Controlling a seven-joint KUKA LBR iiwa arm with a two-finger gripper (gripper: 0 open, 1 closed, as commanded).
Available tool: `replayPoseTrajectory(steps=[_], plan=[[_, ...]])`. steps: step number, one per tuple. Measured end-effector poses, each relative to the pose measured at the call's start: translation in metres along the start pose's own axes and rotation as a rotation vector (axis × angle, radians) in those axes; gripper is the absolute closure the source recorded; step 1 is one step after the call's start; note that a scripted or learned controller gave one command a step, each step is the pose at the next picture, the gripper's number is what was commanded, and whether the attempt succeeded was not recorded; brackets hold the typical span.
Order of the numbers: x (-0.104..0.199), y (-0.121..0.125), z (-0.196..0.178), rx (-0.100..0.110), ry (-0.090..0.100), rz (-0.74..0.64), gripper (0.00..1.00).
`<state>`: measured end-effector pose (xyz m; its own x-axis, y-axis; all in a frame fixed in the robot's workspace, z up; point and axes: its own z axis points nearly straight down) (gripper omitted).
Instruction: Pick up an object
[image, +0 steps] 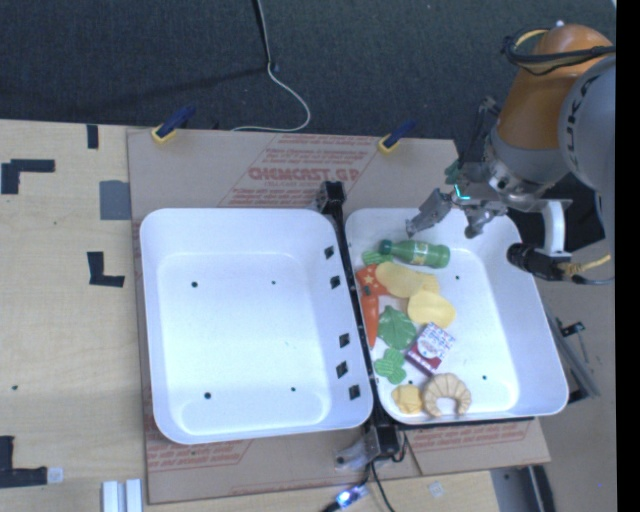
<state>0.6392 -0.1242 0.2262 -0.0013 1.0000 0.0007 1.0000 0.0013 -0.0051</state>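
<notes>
Up over the far edge of the right bin sits the claw, and its two fingers are spread apart with nothing between them. One finger points down and left toward the bin's back corner, the other hangs just above the back wall. Grey arm comes in from the right, the orange band bright above the wrist.

Right below the claw, close but apart from it, lies a green bottle on its side, cap end pointing left. That is the nearest thing to the fingers. Next to it, toward the near side, a yellow pepper shape and a second yellow lump press together. Along the divider lies an orange carrot, and a green leafy piece sits beside it. A small red and white packet rests tilted just past that. At the near wall, a croissant curls beside a small yellow block. The whole pile hugs the left half of this bin.

Over on the left, the left bin shows white floor with a few dark dots. Both bins rest on a cardboard sheet, held at the back by two clamps. A thin cable loops across the dark floor behind.
</notes>
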Motion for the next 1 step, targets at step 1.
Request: replayPoseTrajectory(steps=[1], plan=[[0.0237, 0.0265, 0.1211, 0.000, -0.003, 0.004, 0.00]])
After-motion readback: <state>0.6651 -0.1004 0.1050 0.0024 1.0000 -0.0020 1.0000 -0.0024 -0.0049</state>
